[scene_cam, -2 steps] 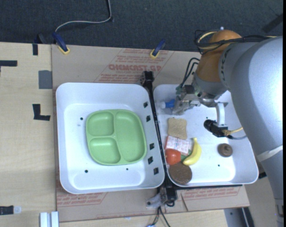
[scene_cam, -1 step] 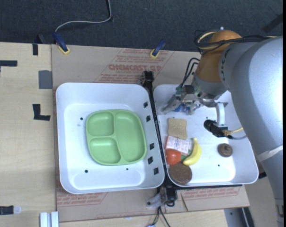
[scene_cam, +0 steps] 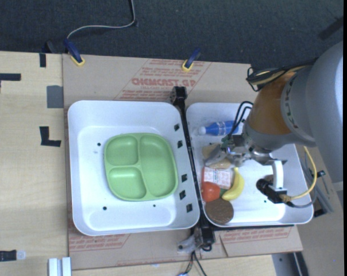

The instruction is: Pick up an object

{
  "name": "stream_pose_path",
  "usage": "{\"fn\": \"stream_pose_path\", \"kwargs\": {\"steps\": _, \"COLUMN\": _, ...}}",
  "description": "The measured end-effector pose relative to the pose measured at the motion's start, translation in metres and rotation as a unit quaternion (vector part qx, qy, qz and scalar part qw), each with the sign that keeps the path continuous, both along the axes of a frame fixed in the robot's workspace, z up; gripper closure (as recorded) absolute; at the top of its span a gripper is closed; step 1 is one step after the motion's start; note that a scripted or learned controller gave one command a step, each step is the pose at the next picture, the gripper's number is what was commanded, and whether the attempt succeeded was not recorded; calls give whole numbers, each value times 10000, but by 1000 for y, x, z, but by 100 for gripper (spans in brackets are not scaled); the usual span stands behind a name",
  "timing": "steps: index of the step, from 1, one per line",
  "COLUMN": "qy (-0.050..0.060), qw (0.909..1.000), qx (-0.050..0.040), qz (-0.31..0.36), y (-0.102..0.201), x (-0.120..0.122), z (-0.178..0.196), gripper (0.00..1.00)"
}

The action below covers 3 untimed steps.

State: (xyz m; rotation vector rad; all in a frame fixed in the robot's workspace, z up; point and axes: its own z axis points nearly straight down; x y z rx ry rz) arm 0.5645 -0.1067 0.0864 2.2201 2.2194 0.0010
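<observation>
A: Where does the gripper [scene_cam: 234,149] hang?

B: Low over the right bin [scene_cam: 288,211], above the cluster of objects at that bin's left side. Whether it is wide, narrow or clasping anything, I cannot tell; the wrist hides it from above.

A: What lies under it?

B: A banana [scene_cam: 236,186] just beside a small printed carton [scene_cam: 218,177], with a red tomato-like ball [scene_cam: 210,192] and a brown round disc [scene_cam: 221,211] nearer the front wall, all touching or nearly so. A clear bottle with a blue cap [scene_cam: 216,129] lies on its side further back.

A: Which would handle best?

B: Probably the carton: light, stiff, flat-sided, best taken across its narrower sides. The banana is soft and curved, so pinch its middle gently. The bottle looks slippery and may roll. The left bin [scene_cam: 84,154] holds a green divided plate [scene_cam: 141,167].
</observation>
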Motion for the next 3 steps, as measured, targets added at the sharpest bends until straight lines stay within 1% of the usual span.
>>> {"fn": "stream_pose_path", "kwargs": {"steps": 1, "qy": -6, "qw": 10000, "qx": 9, "qz": 16, "y": 64, "x": 79, "z": 99, "gripper": 0}}
{"fn": "stream_pose_path", "kwargs": {"steps": 2, "qy": 22, "qw": 10000, "qx": 3, "qz": 3, "y": 43, "x": -10, "z": 97, "gripper": 0}}
{"fn": "stream_pose_path", "kwargs": {"steps": 3, "qy": 19, "qw": 10000, "qx": 4, "qz": -1, "y": 17, "x": -59, "z": 98, "gripper": 0}}
